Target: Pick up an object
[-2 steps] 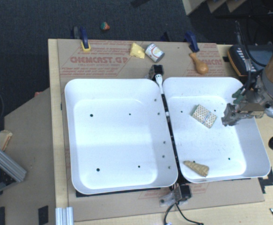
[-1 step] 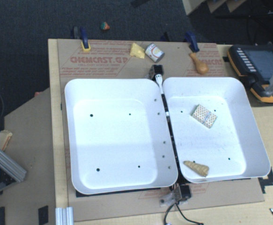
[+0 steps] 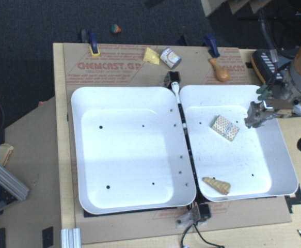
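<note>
1. The right-hand shallow white bin (image 3: 274,154), nearest the camera at its front rim, holds both candidates.
2. The patterned square block (image 3: 225,127), lying flat mid-bin, should be preferred as the larger target.
3. The tan cone-shaped piece (image 3: 216,185) lies near the front rim.
4. The gripper (image 3: 253,116) hangs just beside the block; whether its jaws are spread cannot be told. It should be centred over the block before descent.
</note>
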Motion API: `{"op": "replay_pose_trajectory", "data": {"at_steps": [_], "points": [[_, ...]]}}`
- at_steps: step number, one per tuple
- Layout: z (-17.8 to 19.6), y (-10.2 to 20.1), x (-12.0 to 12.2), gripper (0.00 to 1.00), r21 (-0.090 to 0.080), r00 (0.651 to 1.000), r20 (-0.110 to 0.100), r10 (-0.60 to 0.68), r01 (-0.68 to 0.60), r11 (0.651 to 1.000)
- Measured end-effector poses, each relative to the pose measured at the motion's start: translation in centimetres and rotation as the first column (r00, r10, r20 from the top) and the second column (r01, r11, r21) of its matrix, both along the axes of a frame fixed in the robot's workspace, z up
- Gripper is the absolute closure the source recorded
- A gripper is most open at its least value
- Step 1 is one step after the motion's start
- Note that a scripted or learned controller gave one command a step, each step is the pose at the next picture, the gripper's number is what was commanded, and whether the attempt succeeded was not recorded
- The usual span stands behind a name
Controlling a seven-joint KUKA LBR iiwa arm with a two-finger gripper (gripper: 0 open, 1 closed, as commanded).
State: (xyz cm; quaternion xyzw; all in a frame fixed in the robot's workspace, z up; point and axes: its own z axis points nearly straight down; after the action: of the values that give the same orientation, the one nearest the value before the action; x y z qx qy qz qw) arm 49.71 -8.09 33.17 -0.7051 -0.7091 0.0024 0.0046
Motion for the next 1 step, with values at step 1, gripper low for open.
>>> {"op": "replay_pose_trajectory", "data": {"at_steps": [1], "points": [[2.24, -13.59, -1.97, 1.00, -0.010, 1.000, 0.015, -0.019, 0.019, 1.000]]}}
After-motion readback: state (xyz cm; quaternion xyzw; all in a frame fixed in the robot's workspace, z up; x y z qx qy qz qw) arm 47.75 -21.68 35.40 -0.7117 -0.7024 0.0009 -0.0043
